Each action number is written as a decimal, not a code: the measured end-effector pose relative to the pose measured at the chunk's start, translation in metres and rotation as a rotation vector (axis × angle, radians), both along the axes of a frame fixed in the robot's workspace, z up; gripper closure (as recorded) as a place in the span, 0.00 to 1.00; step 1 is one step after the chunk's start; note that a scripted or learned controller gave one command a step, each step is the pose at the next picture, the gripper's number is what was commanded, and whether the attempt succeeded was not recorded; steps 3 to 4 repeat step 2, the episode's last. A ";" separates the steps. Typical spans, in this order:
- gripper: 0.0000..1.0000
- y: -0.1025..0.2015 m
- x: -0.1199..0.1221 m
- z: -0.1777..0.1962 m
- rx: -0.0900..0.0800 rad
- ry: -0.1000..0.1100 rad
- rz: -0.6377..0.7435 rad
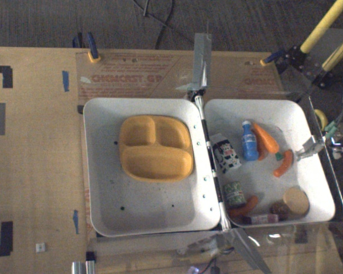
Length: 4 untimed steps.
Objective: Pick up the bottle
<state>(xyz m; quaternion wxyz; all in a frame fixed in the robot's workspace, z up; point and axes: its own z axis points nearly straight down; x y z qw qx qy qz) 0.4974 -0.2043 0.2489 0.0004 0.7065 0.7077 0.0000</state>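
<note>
Blue plastic marks the bottle (250, 142), which is found lying on its side in the upper middle of the right bin (257, 108), its white cap turned toward the far wall. It is crowded on its right by an orange carrot (265, 138), laid touching or just beside it, so a grasp is judged easier across the bottle's free left flank and body. A white can with dark markings (225, 154) lies near on the left against the divider, with bare floor between the two. Farther out are seen a small sausage-like piece (283, 163), a green can (235, 193), a second sausage (244, 205) and a round tan lid (296, 199) toward the near wall. The left bin (97, 170) is occupied by a yellow divided tray (156, 148). The gripper (310, 146) is seen at the right bin's right rim, well apart from the bottle; whether it is released or clenched cannot be told, and nothing is seen held
</note>
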 end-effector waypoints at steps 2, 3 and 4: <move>0.00 0.095 0.108 -0.161 -0.005 -0.007 0.168; 0.00 0.095 0.108 -0.161 -0.005 -0.007 0.168; 0.00 0.095 0.108 -0.161 -0.005 -0.007 0.168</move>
